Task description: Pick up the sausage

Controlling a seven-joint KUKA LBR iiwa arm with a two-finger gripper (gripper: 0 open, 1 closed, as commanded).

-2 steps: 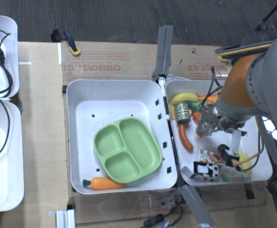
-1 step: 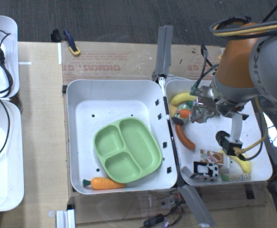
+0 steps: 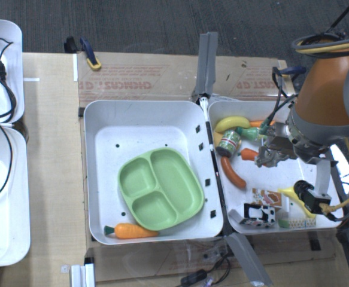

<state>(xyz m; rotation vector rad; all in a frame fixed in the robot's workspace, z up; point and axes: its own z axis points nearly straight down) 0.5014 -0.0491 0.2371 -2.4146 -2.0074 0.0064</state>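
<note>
The sausage (image 3: 233, 172) is a reddish-orange link lying at a slant on the floor of the right bin (image 3: 294, 175), near its left wall. My gripper (image 3: 269, 154) hangs over the middle of that bin, to the right of the sausage and a little further back, apart from it. Nothing shows in its grasp. The orange-banded wrist (image 3: 327, 88) rises behind it at the right.
A yellow banana (image 3: 231, 123), a green-labelled can (image 3: 228, 143), a small orange piece (image 3: 249, 155) and a green item (image 3: 250, 133) crowd the right bin's back left. Printed cards (image 3: 264, 207) lie at its front. The left bin holds a green divided plate (image 3: 160, 188) and a carrot (image 3: 132, 231).
</note>
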